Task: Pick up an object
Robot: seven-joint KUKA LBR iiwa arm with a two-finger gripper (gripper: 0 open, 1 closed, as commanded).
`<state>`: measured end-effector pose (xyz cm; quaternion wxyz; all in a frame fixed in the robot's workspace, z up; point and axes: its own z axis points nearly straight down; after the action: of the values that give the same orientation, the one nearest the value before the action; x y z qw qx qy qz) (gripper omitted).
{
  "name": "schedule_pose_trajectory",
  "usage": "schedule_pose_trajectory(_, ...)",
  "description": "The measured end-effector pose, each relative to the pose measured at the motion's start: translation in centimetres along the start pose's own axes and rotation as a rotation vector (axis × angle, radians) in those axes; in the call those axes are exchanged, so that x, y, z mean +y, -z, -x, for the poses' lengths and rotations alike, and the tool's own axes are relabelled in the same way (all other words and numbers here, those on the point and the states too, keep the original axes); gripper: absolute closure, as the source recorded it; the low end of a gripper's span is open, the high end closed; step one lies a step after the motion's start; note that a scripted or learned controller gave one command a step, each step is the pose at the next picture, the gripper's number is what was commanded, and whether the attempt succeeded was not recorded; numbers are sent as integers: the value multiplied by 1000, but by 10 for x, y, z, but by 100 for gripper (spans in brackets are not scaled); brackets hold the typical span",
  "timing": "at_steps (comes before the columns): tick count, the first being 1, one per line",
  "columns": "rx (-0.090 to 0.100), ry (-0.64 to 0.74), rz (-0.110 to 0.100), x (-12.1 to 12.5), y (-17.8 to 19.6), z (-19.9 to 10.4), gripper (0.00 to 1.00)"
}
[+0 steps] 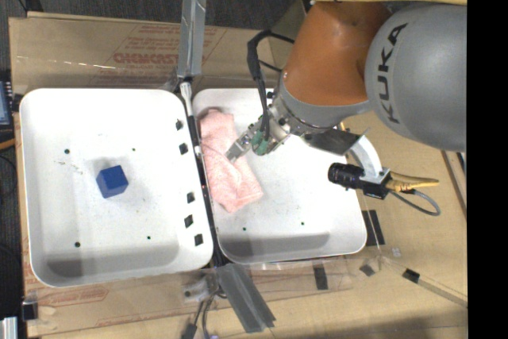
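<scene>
Lying in the right bin (341, 230), close against its left wall, is a pink cloth (226, 163), rumpled and stretched lengthwise from the bin's far left corner toward its middle. The gripper (252, 145) sits right at the cloth's right edge, about halfway along it, with a grey finger (238, 148) reaching down-left onto the pink fabric; whether the fingers have closed on the cloth or only touch it I cannot tell, since the wrist hides most of them. Above it the arm (373, 67) comes in from the right, its orange band over the bin's far edge. In the left bin (48, 250), well apart, a blue cube (113, 180) rests alone on the white floor
</scene>
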<state>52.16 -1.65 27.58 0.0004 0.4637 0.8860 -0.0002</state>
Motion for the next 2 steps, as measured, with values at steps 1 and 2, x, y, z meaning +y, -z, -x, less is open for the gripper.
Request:
schedule_pose_trajectory(1,4,-309,-6,-10,-63,56,100)
schedule_pose_trajectory(2,4,-303,-8,-9,-53,56,100)
